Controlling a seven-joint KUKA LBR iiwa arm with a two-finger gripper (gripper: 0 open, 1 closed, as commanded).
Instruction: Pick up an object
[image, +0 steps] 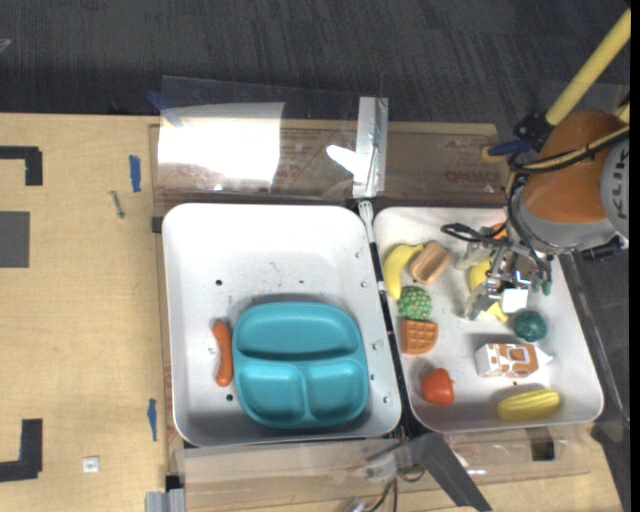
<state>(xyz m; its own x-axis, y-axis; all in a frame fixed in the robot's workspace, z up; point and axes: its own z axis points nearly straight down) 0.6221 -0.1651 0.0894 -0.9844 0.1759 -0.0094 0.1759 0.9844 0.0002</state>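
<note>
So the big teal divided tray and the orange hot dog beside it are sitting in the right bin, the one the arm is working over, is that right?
Not quite. The camera view shows the teal divided tray and the orange hot dog beside it in the left bin. The arm's gripper is working over the right bin, which holds the small toy foods.

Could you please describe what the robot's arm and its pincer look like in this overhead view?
The arm is grey, with a broad, rounded orange band above the wrist. Black cables loop across that band. The pincer is a small assembly of dark and silvery metal parts, with thin black wires around its base.
</note>
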